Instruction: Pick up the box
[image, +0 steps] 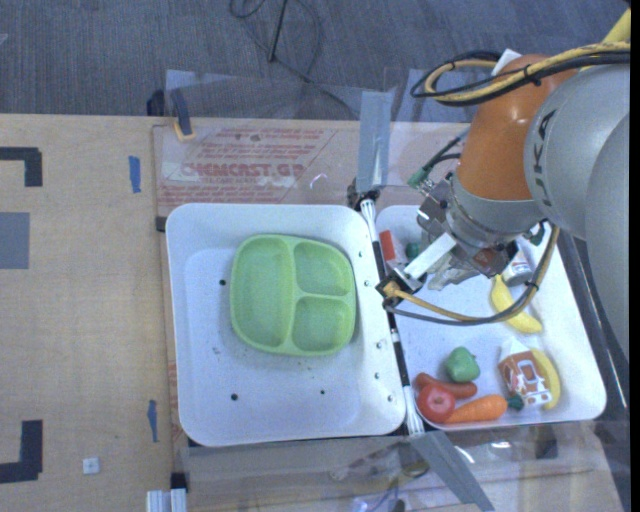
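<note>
Alignment is the heart of this step: judging from the layout, the arm is at the approach stage and the box (527, 380) has not been reached. To do it well, the gripper (440, 268) should travel toward the near right corner of the right bin (592, 398), centre itself over the box and descend straight, with its closing line turned so it meets two flat faces and not the clutter alongside. Nearest the camera, the orange carrot (480, 408) lies just left of the box and slightly nearer. A red tomato-like piece (436, 401) sits further left of the box. A yellow banana (548, 369) is pressed against the box's right side, or nearly so, which is probably the main risk of a snagged or doubled pick. The box itself lies on the bin floor, a small orange and white carton, apparently resting flat. A green pepper (461, 364) lies left of the box and a little farther back. Another banana (516, 308) lies beyond the box. Farther still, up and to the left of the box and well apart from it, hangs the gripper. Whether it is open or closed cannot be told from this slant, and no object is seen held in it.
</note>
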